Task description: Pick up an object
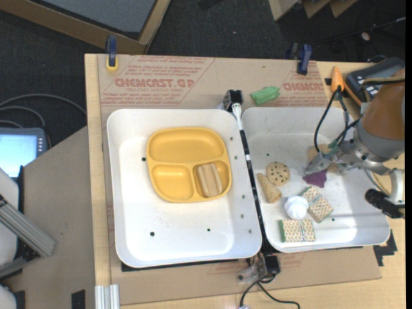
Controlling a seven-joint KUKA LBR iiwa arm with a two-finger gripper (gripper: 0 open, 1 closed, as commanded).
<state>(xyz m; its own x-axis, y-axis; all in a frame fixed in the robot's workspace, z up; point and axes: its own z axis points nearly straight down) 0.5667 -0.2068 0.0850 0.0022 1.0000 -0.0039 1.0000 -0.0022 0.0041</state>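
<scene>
over the right bin your gripper hangs low, directly above a purple object that lies touching or just under its tip. whether anything is clamped you cannot tell from this slant. the purple piece sits just below and slightly left of the tool, near the bin's middle, its long axis too short to read. the rest lie further down-left of the gripper: a cookie, a tan roll, a white ball, and two patterned packets. the arm reaches in from the right, wrist bent down over the bin's right half. the left bin holds a yellow tray with a bread piece, well apart from the tool. judge the purple piece as the nearest target.
</scene>
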